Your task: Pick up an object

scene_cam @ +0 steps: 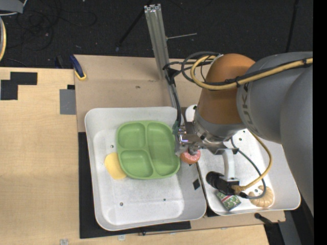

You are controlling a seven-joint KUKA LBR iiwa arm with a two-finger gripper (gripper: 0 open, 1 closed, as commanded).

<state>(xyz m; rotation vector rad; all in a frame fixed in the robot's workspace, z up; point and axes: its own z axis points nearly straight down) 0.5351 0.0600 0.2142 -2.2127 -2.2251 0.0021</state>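
Two shallow bins sit side by side on the wooden desk (117, 86). In the white plastic left bin (102, 203), a green divided plastic plate (145, 149) lies towards the rear, a yellow rounded lump (113, 167) touching its left edge. Just right of the plate, by the bin's right wall, a pink ring-shaped toy (190, 157) lies under the arm's pincer (188, 147), a small black scrap (196, 184) in front of it. At the front of the white plastic right bin (283, 185), a small green circuit board (228, 201) lies left of a tan crescent-shaped pastry toy (263, 199). A bare aluminium post (156, 40) stands behind the bins
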